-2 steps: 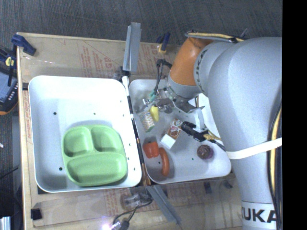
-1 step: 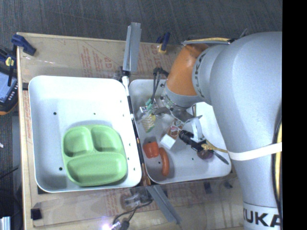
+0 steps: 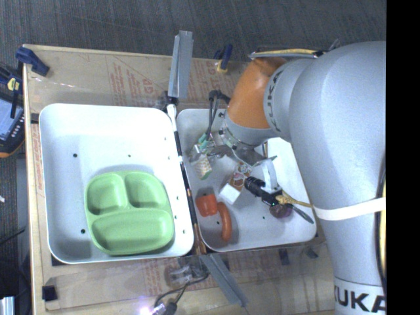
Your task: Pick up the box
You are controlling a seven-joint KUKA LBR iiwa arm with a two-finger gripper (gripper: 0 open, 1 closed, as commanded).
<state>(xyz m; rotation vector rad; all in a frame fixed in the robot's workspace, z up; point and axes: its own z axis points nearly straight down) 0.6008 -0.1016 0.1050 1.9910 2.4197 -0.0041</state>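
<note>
Looming nearest is my own arm [image 3: 341,143], covering the right bin's [image 3: 190,120] right side. The box [image 3: 230,193] lies mid-bin, crowded between an orange cup [image 3: 207,205] and a black marker [image 3: 258,189]. I could nip either one instead, or knock the box aside. Whether I am open or closed, I cannot tell. A green tray [image 3: 128,212] sits in the left bin [image 3: 65,130].

Green tray [image 3: 129,212]; white bins [image 3: 59,120]; orange cup [image 3: 209,205]; small white box [image 3: 230,193]
</note>
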